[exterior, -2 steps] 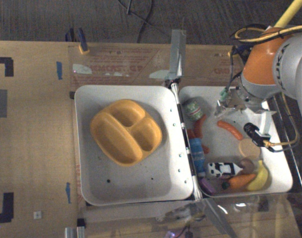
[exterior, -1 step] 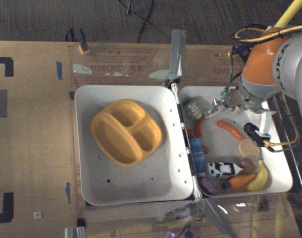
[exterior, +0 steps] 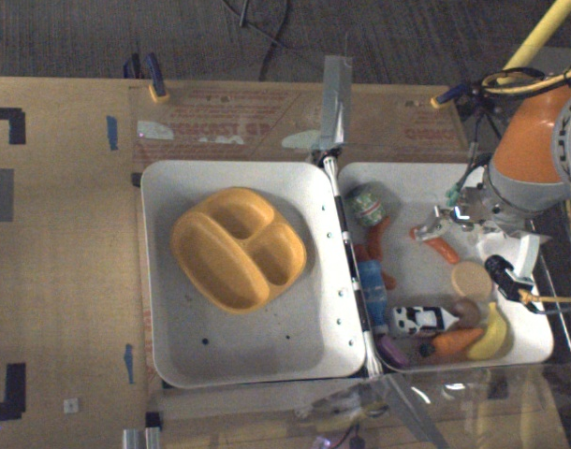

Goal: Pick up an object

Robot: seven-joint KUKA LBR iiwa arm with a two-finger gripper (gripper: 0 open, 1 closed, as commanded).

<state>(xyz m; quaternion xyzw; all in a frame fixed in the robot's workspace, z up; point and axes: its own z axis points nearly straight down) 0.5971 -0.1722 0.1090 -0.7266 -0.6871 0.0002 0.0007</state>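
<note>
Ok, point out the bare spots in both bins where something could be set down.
Left bin: bare floor below and beside the yellow divided plate. Right bin: an open middle patch between the blue bottle and the tan disc. Its lower edge is crowded: cow toy, carrot, banana.

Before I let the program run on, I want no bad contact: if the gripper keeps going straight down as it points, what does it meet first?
Probably the small orange piece lying on the right bin floor, just under the gripper. Height above it is unclear from this slanted view, so the bare floor beside it is possible.
</note>
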